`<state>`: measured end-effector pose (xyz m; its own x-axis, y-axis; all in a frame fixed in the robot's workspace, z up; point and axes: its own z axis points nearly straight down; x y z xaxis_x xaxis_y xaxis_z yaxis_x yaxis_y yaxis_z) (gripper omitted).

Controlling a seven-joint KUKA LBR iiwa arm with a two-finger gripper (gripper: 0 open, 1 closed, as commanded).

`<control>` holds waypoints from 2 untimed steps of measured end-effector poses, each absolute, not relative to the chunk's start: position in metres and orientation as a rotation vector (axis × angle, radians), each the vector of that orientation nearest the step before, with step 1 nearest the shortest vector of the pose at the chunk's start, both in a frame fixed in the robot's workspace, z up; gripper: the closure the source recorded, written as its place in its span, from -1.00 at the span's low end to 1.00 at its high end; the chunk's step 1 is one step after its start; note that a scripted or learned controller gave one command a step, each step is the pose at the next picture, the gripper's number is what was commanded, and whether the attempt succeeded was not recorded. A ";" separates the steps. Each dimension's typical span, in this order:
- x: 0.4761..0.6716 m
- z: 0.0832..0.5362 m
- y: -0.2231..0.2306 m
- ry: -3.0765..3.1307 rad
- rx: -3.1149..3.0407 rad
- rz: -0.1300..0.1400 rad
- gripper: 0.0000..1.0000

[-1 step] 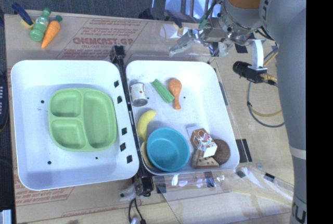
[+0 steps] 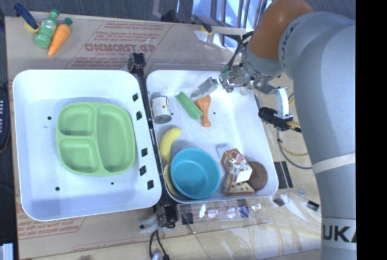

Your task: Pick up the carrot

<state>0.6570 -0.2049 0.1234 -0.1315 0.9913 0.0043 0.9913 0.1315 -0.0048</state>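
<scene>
A small orange carrot [image 2: 205,110] lies in the right bin [image 2: 261,132], near its back, pointing toward the front. A green stick-shaped piece [image 2: 189,105] lies just to its left. My gripper [image 2: 204,89] reaches in from the right and sits directly over the carrot's upper end, touching or nearly touching it. A second orange carrot [image 2: 58,39] lies outside the bins on the cardboard at the far left, beside a green bottle [image 2: 45,31].
The right bin also holds a small can [image 2: 161,109], a banana [image 2: 169,141], a blue bowl [image 2: 195,173], a printed box [image 2: 236,167] and a brown round piece [image 2: 258,175]. A green divided plate [image 2: 95,138] sits in the left bin [image 2: 30,192].
</scene>
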 end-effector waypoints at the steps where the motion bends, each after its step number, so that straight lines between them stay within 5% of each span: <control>1: 0.615 0.098 -0.145 -2.438 -1.982 0.010 -1.00; 2: 0.637 0.190 -0.184 -2.579 -1.808 0.004 -1.00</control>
<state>0.6368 -0.1843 0.1900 -0.3410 0.9400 -0.0076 0.9401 0.3410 0.0023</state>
